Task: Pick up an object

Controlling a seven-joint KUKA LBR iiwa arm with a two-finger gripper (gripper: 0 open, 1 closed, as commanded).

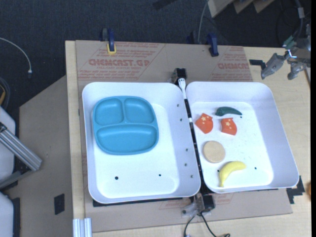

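1. The left bin (170, 167) holds a blue divided plate (126, 125).
2. The right bin (266, 147) holds two red strawberries (204, 123) (229, 126), a dark green pepper (228, 111), a tan round cookie (214, 151) and a yellow banana (230, 170).
3. The gripper (283, 68) hangs above the bin's far right corner, jaws apart, well away from all five.

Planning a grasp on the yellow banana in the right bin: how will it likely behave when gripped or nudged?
The banana looks like a small molded toy, so probably stiff and light. Its curved, smooth body may pivot or slip sideways if pinched off-centre. It lies flat near the right bin's front wall, so unlikely to roll.
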